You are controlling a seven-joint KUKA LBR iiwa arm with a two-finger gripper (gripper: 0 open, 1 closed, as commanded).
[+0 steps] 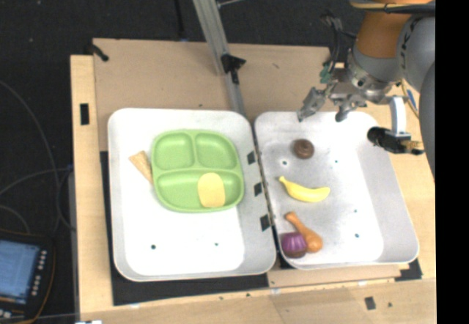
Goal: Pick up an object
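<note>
The right bin (381, 190) contains three candidate objects. One yellow banana (304, 191) lies near the centre of this bin, on its side. One brown round object (303, 148) sits just above the banana, apart from it. One purple-and-orange vegetable piece (300, 236) lies below the banana, at the bin's lower left corner.

The gripper (323, 111) hangs over the upper edge of the right bin, above and to the right of the brown round object. Its two fingers are spread apart, and nothing sits between them.

The left bin (132, 242) adjoins the right bin. It holds one green divided tray (192, 157) with three compartments. One yellow block (212, 190) rests in the tray's lower compartment. One tan wedge (141, 163) lies just beside the tray's left rim.
</note>
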